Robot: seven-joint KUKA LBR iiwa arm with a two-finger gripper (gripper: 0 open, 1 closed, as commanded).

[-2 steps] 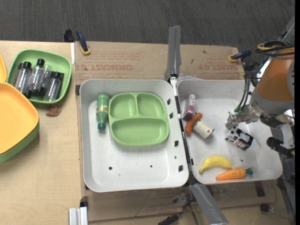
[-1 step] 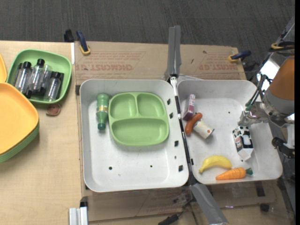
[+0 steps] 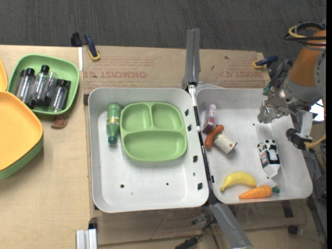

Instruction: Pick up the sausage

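The sausage (image 3: 213, 136) is a short red-orange link lying at a slant against the left wall of the right bin (image 3: 244, 100). A white cylinder (image 3: 226, 143) touches its lower right side, and a small purple and white bottle (image 3: 211, 119) lies just above it. My gripper (image 3: 266, 113) hangs over the upper right part of the same bin, about a hand's width to the right of the sausage and a little farther back, apart from every object. The grey arm with its orange band (image 3: 307, 69) rises behind it at the right edge.
The right bin also holds a milk carton (image 3: 268, 157), a banana (image 3: 238, 180) and a carrot (image 3: 257, 192) near its front. In the left bin (image 3: 150, 191) lie a green divided plate (image 3: 153, 131) and a green bottle (image 3: 113, 122). A green tray of vials (image 3: 44, 84) and yellow plates (image 3: 18, 134) sit far left.
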